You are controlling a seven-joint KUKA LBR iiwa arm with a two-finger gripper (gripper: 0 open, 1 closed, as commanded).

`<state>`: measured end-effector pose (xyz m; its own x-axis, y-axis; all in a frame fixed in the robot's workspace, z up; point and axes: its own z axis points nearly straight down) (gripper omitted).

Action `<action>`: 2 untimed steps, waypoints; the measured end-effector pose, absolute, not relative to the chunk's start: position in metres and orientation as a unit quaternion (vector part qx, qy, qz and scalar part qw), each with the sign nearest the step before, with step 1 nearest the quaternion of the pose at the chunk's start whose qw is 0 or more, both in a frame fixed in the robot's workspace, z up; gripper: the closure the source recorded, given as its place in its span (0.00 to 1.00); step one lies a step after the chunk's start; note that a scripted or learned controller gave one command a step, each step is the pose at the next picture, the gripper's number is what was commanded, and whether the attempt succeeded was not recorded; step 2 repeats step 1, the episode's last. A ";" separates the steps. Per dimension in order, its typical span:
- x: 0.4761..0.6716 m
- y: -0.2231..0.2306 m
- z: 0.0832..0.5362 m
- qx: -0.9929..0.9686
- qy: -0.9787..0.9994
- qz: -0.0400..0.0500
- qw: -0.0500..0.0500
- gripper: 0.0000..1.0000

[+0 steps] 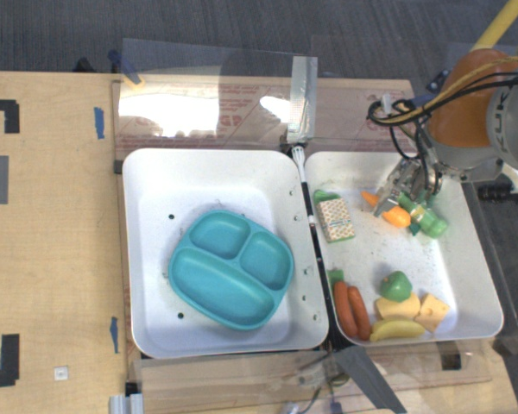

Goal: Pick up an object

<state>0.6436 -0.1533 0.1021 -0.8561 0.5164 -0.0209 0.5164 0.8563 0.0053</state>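
End effector low over orange toy, right bin | grip state: cannot tell | toy light, rigid, slick; take across middle.

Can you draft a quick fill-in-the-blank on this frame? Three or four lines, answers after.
1. The teal divided plate lies in the ____ bin.
2. The gripper is over the ____ bin.
3. The yellow banana lies by that bin's ____ edge.
4. The plate has ____ compartments.

Answers: left; right; near; three
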 end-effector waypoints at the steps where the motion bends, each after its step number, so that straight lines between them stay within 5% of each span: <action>1: 0.626 -0.080 0.227 0.262 0.965 0.003 0.010 1.00; 2: 0.626 -0.080 0.227 0.262 0.965 0.003 0.010 1.00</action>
